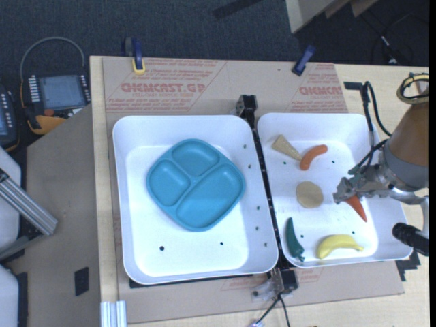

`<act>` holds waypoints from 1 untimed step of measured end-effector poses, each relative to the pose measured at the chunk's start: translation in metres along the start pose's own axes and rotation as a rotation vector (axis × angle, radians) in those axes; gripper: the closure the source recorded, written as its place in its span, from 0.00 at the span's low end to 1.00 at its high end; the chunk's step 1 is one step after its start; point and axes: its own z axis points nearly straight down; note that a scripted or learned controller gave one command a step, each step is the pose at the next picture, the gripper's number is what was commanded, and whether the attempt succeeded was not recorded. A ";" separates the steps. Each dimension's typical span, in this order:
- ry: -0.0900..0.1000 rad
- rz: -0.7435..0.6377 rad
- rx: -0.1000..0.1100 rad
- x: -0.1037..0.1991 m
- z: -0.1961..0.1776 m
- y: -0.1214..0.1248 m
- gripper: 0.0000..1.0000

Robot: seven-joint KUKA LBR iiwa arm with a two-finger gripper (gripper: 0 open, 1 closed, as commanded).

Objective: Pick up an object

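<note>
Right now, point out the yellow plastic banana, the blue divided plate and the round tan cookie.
yellow plastic banana (338, 246), camera view, middle of its curved body
blue divided plate (195, 183), camera view, central ridge where its compartments meet
round tan cookie (309, 195), camera view, centre of its top

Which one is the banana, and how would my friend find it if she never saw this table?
Look in the right white bin, the one without the blue plate. Go to its front edge, nearest the camera, where the banana lies beside a dark green vegetable. It is the only yellow, curved thing there; the others are orange, tan or green.
</note>
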 end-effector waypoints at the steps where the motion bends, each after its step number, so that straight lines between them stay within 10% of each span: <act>1: 0.000 -0.001 0.000 0.003 -0.045 0.007 1.00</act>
